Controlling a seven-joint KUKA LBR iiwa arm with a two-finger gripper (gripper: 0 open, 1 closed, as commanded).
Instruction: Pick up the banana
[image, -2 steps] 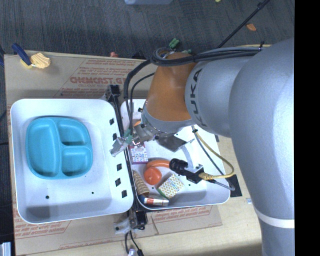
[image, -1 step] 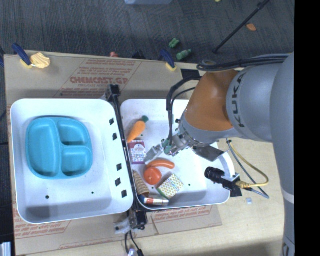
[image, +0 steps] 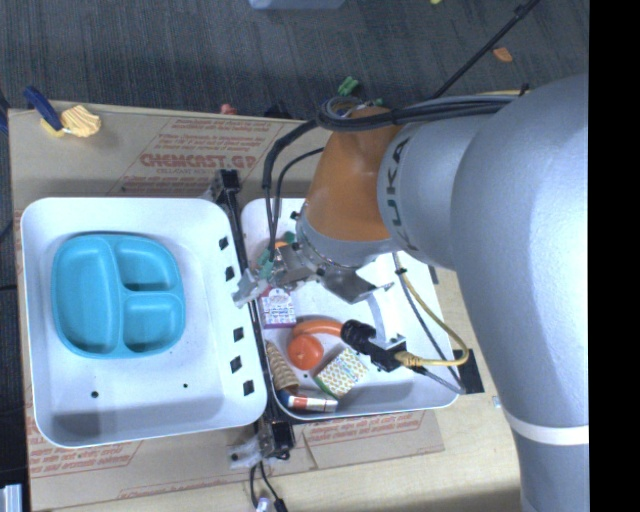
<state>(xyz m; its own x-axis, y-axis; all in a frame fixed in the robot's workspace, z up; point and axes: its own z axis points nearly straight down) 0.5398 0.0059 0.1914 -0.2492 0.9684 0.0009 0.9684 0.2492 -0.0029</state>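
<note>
From above, my grey arm with its orange band (image: 350, 190) reaches down into the right white bin (image: 430, 395); my gripper (image: 268, 285) sits at the bin's left wall, grip unclear. I can't pick out the banana.

Glossy blue plastic tray (image: 118, 295) in a smooth white plastic bin (image: 40, 330); matt printed cardboard (image: 190, 150) lines the bench's far edge.
</note>
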